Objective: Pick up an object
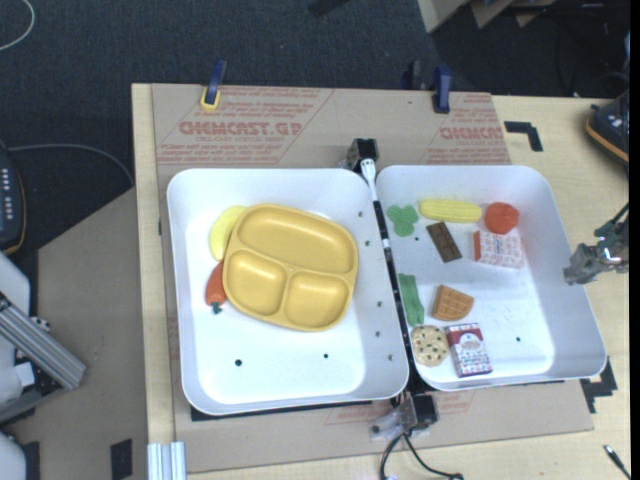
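Broadly, a flat brown cardboard-covered bench is carrying two shallow white plastic bins side by side. The left white bin is holding a yellow three-compartment plastic tray, which is lying flat and covering most of a yellow banana-like piece at its upper left edge and an orange-red carrot-like piece at its lower left edge.

The right white bin is holding the small toy foods. A yellow corn cob is lying along the far side, with a red tomato-like ball just beside it and a pink-and-white packet below that ball. A green leafy piece is sitting near the divider, and a dark brown chocolate bar is lying tilted between it and the packet. A long green pod-like piece is running along the divider, a tan waffle square is lying beside it, and a round chocolate-chip cookie is touching a small red-and-white carton at the near edge.

The grey two-finger gripper is hanging at the right rim of the right bin, well apart from every toy, nearest the pink-and-white packet to its left. Nothing is sitting between its fingers; how far apart they are standing is too blurred to tell.
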Motion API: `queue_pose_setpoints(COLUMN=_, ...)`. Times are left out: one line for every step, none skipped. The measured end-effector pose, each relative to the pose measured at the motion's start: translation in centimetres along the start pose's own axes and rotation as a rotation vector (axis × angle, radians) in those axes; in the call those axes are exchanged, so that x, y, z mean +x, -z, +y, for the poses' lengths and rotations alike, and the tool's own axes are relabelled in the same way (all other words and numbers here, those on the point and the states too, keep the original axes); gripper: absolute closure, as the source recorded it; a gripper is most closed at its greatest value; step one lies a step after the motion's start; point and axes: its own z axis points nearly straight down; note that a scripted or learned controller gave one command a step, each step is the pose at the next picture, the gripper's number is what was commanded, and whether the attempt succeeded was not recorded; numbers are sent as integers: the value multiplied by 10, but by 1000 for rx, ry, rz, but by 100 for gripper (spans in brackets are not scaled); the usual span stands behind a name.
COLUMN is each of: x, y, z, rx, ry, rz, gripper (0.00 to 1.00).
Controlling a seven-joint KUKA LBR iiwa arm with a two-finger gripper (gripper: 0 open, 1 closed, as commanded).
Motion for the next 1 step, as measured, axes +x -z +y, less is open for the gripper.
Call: queue_pose_setpoints(x=58, y=9, z=7, rx=4, ry=6, rz=6, gripper=100)
